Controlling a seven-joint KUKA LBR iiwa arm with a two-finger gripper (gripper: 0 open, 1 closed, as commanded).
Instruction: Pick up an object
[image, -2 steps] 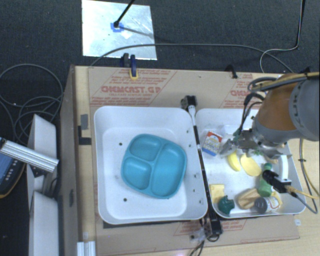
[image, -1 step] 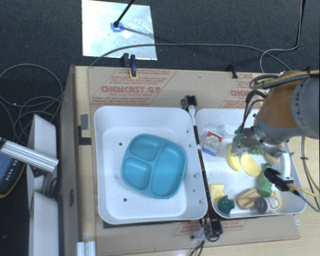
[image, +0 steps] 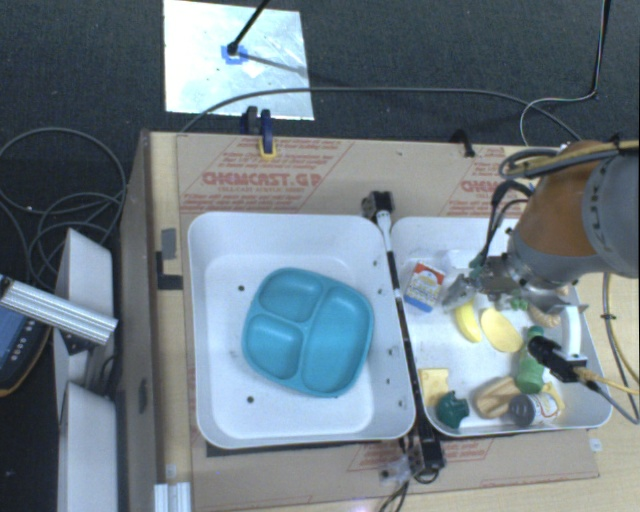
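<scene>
Yellow plastic, mostly: the things up for grabs sit in the right white bin (image: 600, 405), and two rounded yellow pieces, a banana-like one (image: 467, 322) and a lemon-like one (image: 501, 330), lie touching each other near its middle. Just left of them is a small white packet with red and blue print (image: 424, 284). Toward the near edge there's a flat yellow square (image: 435, 383), a dark teal rounded toy (image: 453, 408), a tan bread-like piece (image: 492, 396), a grey round thing (image: 520, 408) and a green pepper-like toy (image: 529, 375) (all packed pretty close together).

The gripper (image: 462, 290) comes in from the right on the grey arm with its orange band (image: 555, 215), and it sits low over the bin, just above the yellow banana piece and right beside the packet. Honestly can't tell how far its jaws are spread or whether anything is caught in them, it's too blurry there.

The left white bin (image: 215, 300) holds a light blue divided plastic plate (image: 308, 331), sitting roughly in the middle. Both bins rest on a brown cardboard sheet with red lettering (image: 300, 165).
</scene>
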